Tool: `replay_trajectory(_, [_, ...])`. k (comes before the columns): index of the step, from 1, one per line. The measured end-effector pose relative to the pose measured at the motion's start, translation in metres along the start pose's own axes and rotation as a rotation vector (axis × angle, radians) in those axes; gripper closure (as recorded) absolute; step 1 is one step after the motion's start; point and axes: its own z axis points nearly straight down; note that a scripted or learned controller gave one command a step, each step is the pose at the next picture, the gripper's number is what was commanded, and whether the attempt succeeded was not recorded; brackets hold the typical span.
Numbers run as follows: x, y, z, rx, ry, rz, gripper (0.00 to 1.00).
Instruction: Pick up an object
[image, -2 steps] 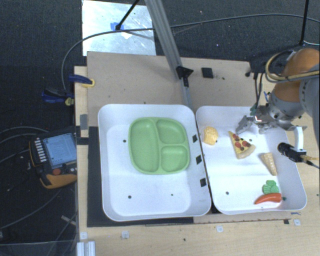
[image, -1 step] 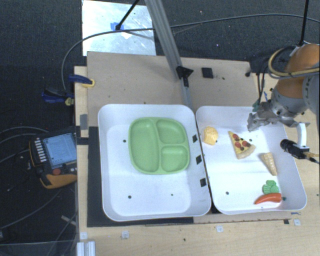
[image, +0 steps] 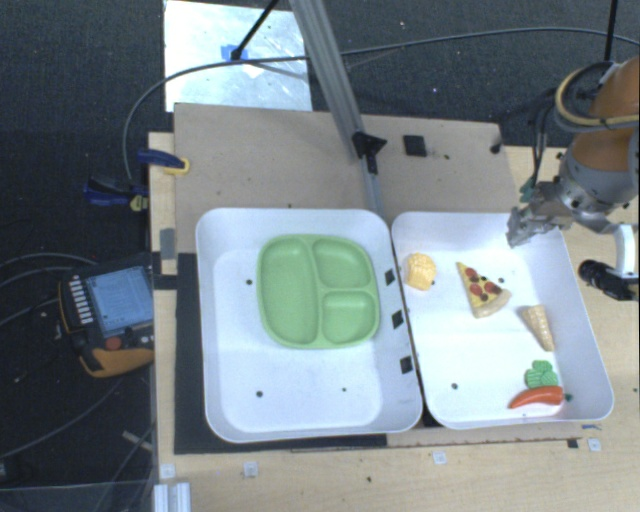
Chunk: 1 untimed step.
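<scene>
One hand (image: 527, 224), fingers indistinct

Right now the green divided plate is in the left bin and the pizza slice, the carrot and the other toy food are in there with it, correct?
Not quite. The green divided plate is in the left bin, but the pizza slice, the carrot and the other toy food lie in the right bin, as the camera view shows.
</scene>
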Motion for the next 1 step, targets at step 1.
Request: replay_trajectory(1, [-0.0002,0.0019,-0.0398,0.0,0.0,-0.001,1.0])
